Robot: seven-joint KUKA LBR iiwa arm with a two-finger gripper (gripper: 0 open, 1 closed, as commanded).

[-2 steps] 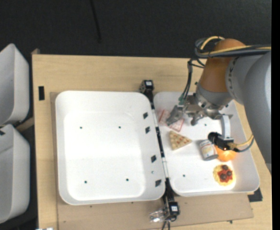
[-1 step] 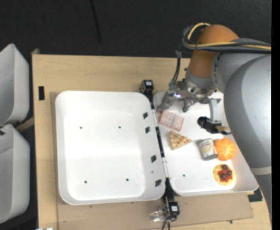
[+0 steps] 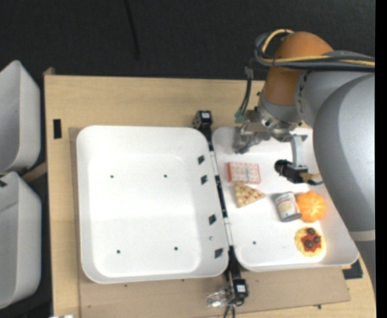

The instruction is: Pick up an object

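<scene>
Hovering above the right bin point(image 3: 273, 254), end effector point(image 3: 245, 136), grip state unclear; small can point(image 3: 285, 206) upright.

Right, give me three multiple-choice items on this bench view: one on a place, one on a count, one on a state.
1. Where do the loose items lie?
A. in the right white bin
B. in the left white bin
C. on the bare wood

2. How many orange round fruits are there?
A. three
B. one
C. none

3. How does the small silver can lie?
A. stacked on the red-and-white packet
B. hanging from the gripper
C. resting on the bin floor beside the fruit

Key: 1 A, the right white bin holds them all, not the left white bin. 2 B, a single orange round fruit. 3 C, the small silver can sits by the fruit, apart from the red-and-white packet and gripper.
</scene>
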